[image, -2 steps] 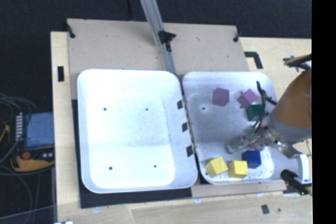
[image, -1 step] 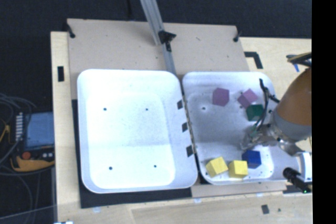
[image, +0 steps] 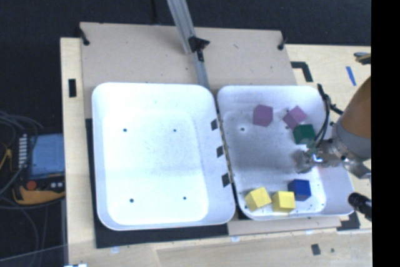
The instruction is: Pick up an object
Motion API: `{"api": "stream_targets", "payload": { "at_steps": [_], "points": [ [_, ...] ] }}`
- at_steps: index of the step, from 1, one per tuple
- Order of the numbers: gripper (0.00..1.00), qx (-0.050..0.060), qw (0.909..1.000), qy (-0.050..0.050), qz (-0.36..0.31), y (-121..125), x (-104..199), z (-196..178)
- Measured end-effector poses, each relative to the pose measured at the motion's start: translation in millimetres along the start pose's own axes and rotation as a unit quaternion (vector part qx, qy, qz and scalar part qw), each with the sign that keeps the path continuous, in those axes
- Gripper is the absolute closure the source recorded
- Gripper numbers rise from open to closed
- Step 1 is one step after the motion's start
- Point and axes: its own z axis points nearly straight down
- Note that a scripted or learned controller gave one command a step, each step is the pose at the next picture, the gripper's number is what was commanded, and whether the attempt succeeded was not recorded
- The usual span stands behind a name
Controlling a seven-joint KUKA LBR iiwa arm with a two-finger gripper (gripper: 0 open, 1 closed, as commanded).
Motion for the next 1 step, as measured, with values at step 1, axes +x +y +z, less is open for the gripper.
{"api": "stream_targets", "payload": {
  "at_steps": [1],
  "points": [
    [1.0, -0.001, 1.0, 0.0, -0.001, 5.1, 7.9, -50.3]
  ]
}}
